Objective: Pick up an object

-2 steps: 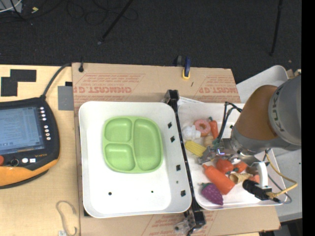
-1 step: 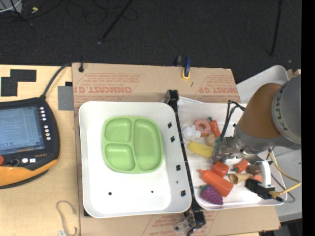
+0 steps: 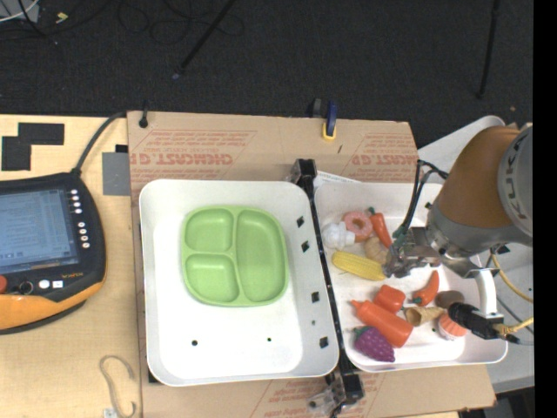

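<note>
Dark floor with cables behind the bench (image 3: 70,355). Yellow corn (image 3: 358,266) lying in the right bin (image 3: 432,356), just left of the end effector (image 3: 398,259). Can't tell whether open or closed. Around it: carrots (image 3: 380,230), purple grapes (image 3: 373,344), pink donut (image 3: 356,223). Left bin (image 3: 165,338) carrying a green divided plate (image 3: 235,257). Teach pendant (image 3: 45,249) far left.

Arm (image 3: 474,190) low, tool (image 3: 399,259) down

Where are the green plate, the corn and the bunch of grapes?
green divided plate (image 3: 235,256): camera view, on its centre ridge.
corn cob (image 3: 358,265): camera view, middle of the yellow cob.
purple grapes (image 3: 373,344): camera view, centre of the bunch.
</note>
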{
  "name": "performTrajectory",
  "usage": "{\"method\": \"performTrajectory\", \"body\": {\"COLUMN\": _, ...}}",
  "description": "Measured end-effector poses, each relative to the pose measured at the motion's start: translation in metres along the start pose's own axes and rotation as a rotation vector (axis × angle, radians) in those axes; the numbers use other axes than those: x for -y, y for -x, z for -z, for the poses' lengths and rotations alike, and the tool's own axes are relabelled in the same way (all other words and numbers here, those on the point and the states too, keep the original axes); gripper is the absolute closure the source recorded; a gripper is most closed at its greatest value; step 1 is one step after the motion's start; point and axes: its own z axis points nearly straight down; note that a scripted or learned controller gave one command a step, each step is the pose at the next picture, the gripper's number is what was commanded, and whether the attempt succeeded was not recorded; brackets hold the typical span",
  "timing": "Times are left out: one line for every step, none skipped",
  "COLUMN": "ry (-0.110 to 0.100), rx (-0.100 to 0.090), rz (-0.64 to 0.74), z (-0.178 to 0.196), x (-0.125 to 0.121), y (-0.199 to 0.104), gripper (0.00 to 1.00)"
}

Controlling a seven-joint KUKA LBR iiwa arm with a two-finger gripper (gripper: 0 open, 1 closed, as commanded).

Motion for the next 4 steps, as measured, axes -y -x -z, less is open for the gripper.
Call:
{"method": "performTrajectory", "body": {"ry": -0.001, "rx": 0.0, "rz": -0.002, "z": 0.052, "x": 0.01, "y": 0.006, "gripper": 1.0}}
{"method": "performTrajectory", "body": {"ry": 0.0, "rx": 0.0, "rz": 0.008, "z": 0.088, "x": 0.01, "y": 0.007, "gripper": 1.0}}
{"method": "performTrajectory", "body": {"ry": -0.001, "rx": -0.001, "rz": 0.011, "z": 0.077, "x": -0.026, "y": -0.032, "gripper": 1.0}}
{"method": "performTrajectory", "body": {"ry": 0.001, "rx": -0.001, "rz": 0.011, "z": 0.084, "x": -0.072, "y": -0.06, "gripper": 1.0}}
